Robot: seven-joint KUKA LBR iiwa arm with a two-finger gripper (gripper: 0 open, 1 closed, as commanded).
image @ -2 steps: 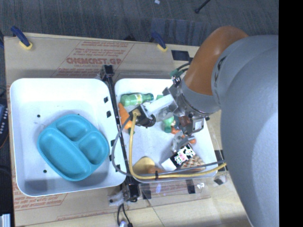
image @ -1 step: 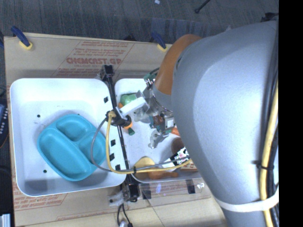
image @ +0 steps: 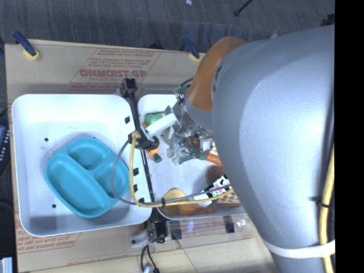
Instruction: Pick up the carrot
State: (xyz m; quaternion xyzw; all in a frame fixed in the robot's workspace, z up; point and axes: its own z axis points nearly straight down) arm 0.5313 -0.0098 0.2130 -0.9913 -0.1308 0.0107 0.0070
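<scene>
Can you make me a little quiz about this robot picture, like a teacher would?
1. True or false: the blue plastic divided plate lies in the left white bin.
2. Which bin is the grey robot arm with the orange band reaching over? A) left B) right white bin
3. Fill in: the small green object sits near the right bin's ____ edge (far or near).

Key: 1 true. 2 B. 3 far.
</scene>
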